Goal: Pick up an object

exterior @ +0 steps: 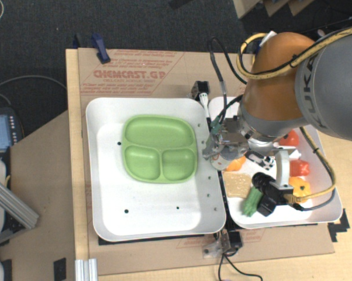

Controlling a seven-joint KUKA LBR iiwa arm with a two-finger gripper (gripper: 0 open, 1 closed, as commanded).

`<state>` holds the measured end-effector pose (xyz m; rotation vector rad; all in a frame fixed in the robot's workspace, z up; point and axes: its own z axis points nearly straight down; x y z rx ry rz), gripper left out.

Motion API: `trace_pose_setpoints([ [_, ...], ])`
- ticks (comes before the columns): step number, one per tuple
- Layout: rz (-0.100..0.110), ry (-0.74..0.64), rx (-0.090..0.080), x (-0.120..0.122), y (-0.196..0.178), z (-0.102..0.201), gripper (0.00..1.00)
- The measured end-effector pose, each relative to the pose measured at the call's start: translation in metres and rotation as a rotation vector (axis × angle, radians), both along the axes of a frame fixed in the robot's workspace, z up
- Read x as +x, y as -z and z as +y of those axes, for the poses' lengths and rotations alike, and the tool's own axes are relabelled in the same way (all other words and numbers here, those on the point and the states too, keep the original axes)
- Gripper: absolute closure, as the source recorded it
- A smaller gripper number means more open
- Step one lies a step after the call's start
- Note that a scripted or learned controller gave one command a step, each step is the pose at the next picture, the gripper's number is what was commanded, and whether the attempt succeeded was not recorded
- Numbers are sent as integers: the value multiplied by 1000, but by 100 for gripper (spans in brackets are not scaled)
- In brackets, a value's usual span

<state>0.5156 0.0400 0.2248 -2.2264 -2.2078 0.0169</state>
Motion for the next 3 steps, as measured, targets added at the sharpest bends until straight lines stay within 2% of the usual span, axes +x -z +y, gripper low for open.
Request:
trace_pose_setpoints([
  [1,-14,-12,5,-38,-48,33,100],
  [2,-28,-11,7,-35,-173,43,100],
  [3,-6,-2,2,-37,-121,-2,100],
])
